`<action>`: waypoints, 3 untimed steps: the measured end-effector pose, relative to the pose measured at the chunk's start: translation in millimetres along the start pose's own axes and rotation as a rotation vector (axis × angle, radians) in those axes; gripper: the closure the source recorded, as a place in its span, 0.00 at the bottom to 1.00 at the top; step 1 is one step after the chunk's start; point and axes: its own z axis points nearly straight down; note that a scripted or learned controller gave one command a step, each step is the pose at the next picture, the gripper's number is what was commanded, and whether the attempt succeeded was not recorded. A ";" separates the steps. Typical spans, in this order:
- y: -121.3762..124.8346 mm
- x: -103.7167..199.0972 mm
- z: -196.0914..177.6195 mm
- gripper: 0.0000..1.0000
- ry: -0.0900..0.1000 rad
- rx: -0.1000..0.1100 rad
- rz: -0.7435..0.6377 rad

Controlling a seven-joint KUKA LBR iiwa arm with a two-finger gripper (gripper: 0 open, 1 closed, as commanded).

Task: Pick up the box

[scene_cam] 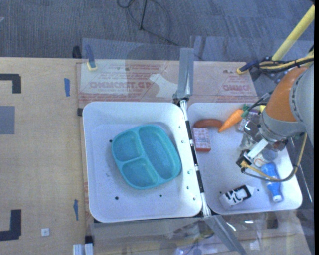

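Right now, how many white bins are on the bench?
2. The left bin holds a blue divided plate. The right bin sits touching beside it, under the arm.

We read this as a robotics lab test cell, not a home or shop. Evidence: light plywood bench top [40, 164] marked with black tape corner brackets [12, 82] and blue tape strips [67, 87]; two shallow white plastic bins [94, 199] butted side by side, a clear printed plastic sheet [124, 79] taped down behind them. Grey industrial arm with orange band [284, 102] hangs over the right bin, loose yellow and black cabling [279, 62] running off it. Grey carpet floor [60, 25] beyond the bench, with a thin black cable [142, 15] lying on it.
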 end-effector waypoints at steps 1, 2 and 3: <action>16.8 -24.4 0.3 1.00 0.002 0.000 0.024; 14.0 -44.2 -90.9 1.00 -0.003 0.008 -0.025; 13.8 -44.1 -90.7 0.00 -0.003 0.008 -0.026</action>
